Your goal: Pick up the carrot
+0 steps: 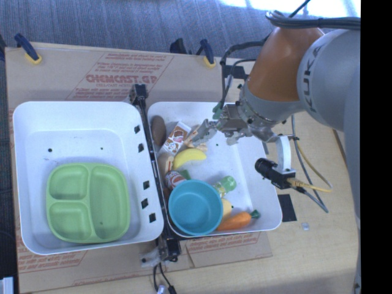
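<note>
The orange carrot [236, 220], with a green top at its right end, lies along the front wall of the right bin [266, 192], touching the right side of a blue bowl [195, 207]. My gripper [211, 129] hangs over the back middle of the same bin, above a yellow banana [188, 158] and well behind the carrot. Nothing is seen held in it.
The right bin also holds a brown oval item [158, 129], a printed packet [176, 138], a small can [176, 179] and a green toy [225, 184]. A green divided plate [89, 203] lies in the left bin [37, 127]. Cables and a black fitting [272, 171] hang over the right rim.
</note>
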Motion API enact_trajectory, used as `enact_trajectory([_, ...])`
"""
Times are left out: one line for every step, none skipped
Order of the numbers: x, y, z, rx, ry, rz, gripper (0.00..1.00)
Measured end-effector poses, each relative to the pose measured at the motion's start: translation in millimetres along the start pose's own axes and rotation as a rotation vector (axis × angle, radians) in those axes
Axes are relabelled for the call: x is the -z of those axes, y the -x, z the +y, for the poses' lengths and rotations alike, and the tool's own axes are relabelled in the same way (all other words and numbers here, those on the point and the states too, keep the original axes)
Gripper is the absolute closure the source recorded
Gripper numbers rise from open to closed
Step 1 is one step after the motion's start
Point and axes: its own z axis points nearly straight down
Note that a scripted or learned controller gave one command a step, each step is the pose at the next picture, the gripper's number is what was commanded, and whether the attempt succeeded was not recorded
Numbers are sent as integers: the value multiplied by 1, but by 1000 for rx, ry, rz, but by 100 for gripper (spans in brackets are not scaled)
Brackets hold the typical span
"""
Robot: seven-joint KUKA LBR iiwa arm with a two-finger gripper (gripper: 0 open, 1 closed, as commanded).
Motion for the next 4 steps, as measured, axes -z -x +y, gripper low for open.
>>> enact_trajectory([-73,87,-67,101,-4,-1,0])
enact_trajectory([18,61,-76,-75,7,-3,0])
enact_trajectory([152,85,-77,-151,17,-6,0])
enact_trajectory([154,74,-24,215,9,-6,0])
